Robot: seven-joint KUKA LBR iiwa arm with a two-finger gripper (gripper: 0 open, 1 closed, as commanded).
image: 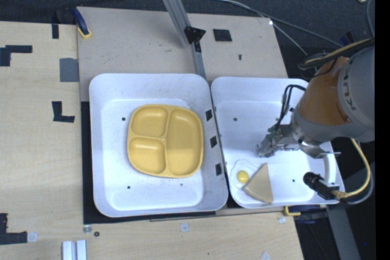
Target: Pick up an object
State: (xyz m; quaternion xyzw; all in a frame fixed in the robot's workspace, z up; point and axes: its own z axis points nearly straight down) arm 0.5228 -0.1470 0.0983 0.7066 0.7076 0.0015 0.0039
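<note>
Two bins: left bin [103,131] carries a yellow divided plate [165,140]; right bin [244,94] carries the pick candidates.
Candidates: a small yellow ball [242,177] and a tan wedge [260,184], just beside each other at the near edge of the right bin, wedge to the right of the ball.
Arm: reaches in from the right, wrist low over the right bin.
Gripper: gripper [266,148] sits above the bin floor, slightly far of the wedge, apart from both objects.
Claw state: cannot tell; too small and blurred to read.
Held: nothing seen in it.
Step (judged): approach, grasp not yet made.
Next move calls for: a short shift toward the near edge, centring over wedge or ball, then descent and closing.
</note>
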